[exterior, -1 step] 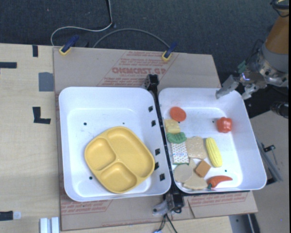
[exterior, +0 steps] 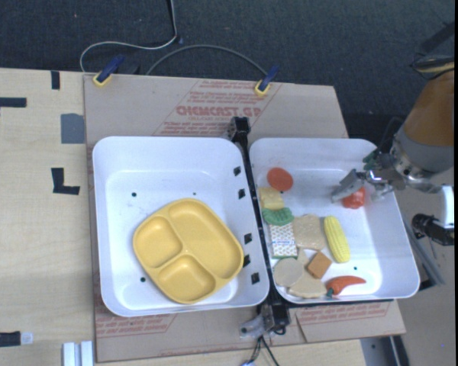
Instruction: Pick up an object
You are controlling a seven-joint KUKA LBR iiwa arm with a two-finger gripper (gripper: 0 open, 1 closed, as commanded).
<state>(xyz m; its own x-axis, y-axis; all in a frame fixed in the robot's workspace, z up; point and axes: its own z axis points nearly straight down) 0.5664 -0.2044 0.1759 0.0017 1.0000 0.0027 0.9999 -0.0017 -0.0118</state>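
The gripper is hanging low over the right bin, near its far right side, with its fingers spread apart around a small red object that is sitting partly under the fingertips; whether the fingers are actually touching it I cannot tell, and nothing is showing it lifted. This placement is probably serving the pick: the red piece is lying alone, apart from the crowded toys, so the fingers are getting room on both sides. It is looking small, rounded and bright red, likely smooth plastic. Below and to the left of the gripper the corn cob is lying, and farther left an orange-red ball. Well to its left, the yellow tray is resting in the left bin.
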